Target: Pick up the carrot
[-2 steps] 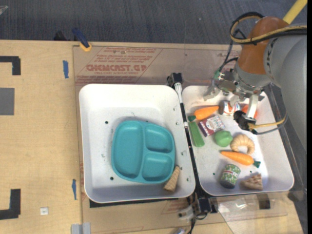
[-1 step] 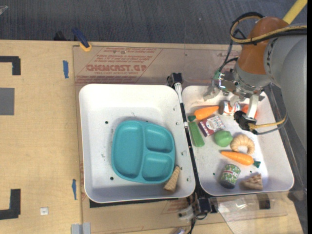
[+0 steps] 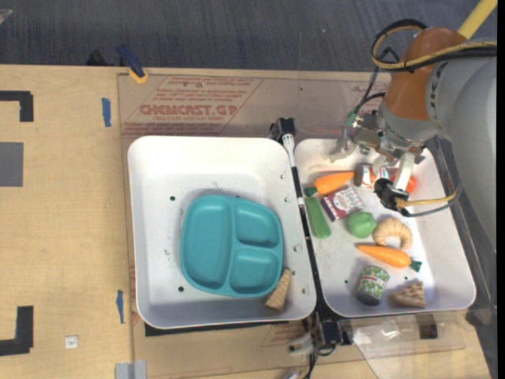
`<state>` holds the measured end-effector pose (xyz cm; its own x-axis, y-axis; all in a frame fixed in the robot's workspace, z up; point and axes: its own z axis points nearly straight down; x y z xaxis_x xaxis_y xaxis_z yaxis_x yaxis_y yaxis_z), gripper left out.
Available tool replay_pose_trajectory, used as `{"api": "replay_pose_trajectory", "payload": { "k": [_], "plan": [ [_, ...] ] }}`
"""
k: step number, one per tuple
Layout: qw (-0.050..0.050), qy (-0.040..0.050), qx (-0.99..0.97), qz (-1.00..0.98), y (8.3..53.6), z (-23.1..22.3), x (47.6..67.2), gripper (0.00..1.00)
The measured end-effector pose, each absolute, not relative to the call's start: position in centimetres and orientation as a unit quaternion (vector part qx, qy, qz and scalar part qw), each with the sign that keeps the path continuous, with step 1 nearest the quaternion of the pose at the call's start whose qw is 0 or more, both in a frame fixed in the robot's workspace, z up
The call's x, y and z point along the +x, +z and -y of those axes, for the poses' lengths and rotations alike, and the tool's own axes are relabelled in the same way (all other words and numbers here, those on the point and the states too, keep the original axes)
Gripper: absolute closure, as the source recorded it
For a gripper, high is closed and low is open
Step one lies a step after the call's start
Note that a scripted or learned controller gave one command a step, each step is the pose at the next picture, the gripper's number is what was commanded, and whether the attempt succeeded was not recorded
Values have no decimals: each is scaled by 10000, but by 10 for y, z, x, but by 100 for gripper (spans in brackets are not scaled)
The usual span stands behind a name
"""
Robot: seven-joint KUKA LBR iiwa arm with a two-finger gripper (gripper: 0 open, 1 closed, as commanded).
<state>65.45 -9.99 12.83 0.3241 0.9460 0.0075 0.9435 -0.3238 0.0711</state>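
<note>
1. I read the carrot [image 3: 384, 255] as a small toy, so I expect it to be light, stiff and a bit slick (hard plastic by the look of it, though I can't be sure)
2. It lies flat in the right bin [image 3: 458, 279], just below the croissant [image 3: 392, 230], with its green top pointing away from the croissant, to the lower right
3. A second orange piece [image 3: 332, 182] sits up and left of the croissant; it may be another carrot
4. The gripper [image 3: 379, 172] hangs above the croissant at the bin's far end; how wide its claw stands, or whether it has anything, I cannot tell
5. I'd pinch across the thick middle, since the tapered tip could squirt out
</note>
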Motion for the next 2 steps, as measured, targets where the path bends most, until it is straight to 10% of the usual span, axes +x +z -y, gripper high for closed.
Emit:
{"api": "replay_pose_trajectory", "payload": {
  "k": [2],
  "plan": [
    [336,214,7404,-6710,126,101,647,0]
  ]
}}
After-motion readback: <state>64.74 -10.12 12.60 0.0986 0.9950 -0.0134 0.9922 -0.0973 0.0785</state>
